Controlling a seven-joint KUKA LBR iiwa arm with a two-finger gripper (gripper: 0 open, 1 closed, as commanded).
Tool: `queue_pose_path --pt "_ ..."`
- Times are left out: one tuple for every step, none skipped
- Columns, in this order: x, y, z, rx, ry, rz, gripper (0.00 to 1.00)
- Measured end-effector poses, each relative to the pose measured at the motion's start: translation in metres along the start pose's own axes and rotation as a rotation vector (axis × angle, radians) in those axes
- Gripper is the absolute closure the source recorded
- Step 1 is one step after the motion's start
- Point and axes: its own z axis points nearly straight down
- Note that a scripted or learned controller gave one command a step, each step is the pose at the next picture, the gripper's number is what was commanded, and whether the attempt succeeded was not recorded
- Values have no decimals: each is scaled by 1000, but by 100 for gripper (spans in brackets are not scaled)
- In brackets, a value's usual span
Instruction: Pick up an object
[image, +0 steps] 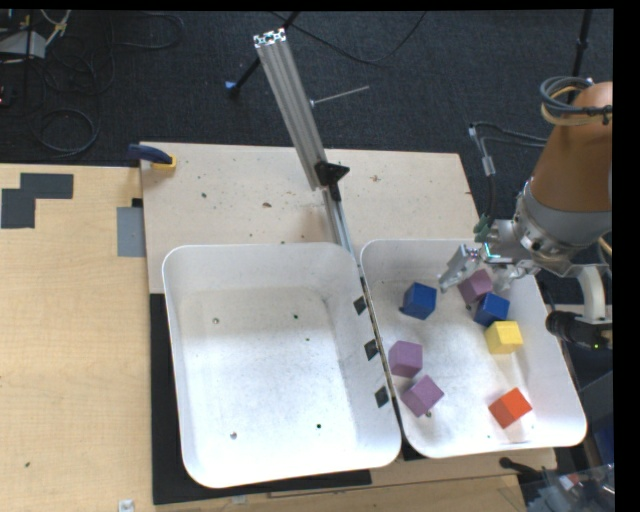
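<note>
Camera view, from above and at a slant. Beyond the bench, dark carpet floor (430, 90), strewn with black cables that are hard to trace against it. Pale, speckled tabletop (240, 195), with a light wooden board (60, 350) to the left bearing grey patches. On the tabletop, two shallow white bins side by side: left bin (172, 330), flecked with small dark specks, and right bin (572, 405), holding all the cubes. From the right, grey and orange arm (572, 165), cut off at the frame's edge and covering part of the right bin's far rim. Leaning across from the top, a long aluminium pole (295, 105), its foot lost between the bins.

Below the wrist, metal jaws just above a purple cube (476, 285); spread or pressed together, impossible to tell, and nothing seen pinched between them. Touching that cube, a blue cube (492, 309); just beside it, a yellow cube (503, 336). Further left, apart, a second blue cube (420, 300). Near the dividing rims, a second purple cube (405, 357) and a third purple cube (422, 394). Near the front right corner, an orange cube (511, 407).

Along the divider, three small black clips (371, 349). At the tabletop's far left corner, a blue and yellow clamp (152, 157), too small to make out further.
</note>
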Motion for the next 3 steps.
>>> queue_pose_path --pt "-1 1 -2 -4 -1 2 0" --pt "-6 1 44 1 -1 3 0" --pt "-1 -5 106 4 0 4 0"
